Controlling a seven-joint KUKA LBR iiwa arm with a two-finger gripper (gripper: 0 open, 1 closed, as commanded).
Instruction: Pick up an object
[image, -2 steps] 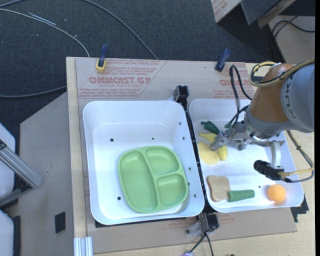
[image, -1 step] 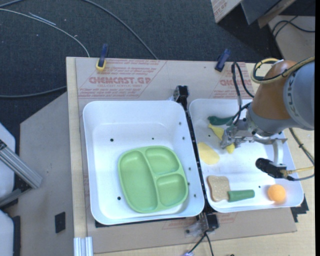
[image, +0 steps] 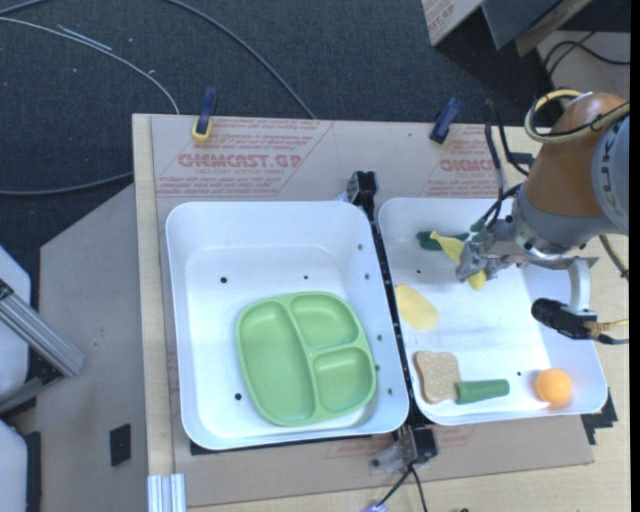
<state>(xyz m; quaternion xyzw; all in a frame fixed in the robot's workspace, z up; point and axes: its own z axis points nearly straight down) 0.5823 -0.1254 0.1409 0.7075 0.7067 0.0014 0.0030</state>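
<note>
Left of the right bin (image: 590, 400) sits the green tray (image: 305, 355), and inside that bin we judge ourselves mid-descent on the yellow banana (image: 450, 245) by its far wall, the gripper (image: 478, 262) beside it, grip state unclear, needing a squarer approach.

The arm (image: 575, 170) runs off the right edge; its wrist hides part of the banana (image: 462, 258).

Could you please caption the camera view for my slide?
Grey KUKA arm's gripper over the right white bin; green divided plastic tray lies in the left white bin.
</note>
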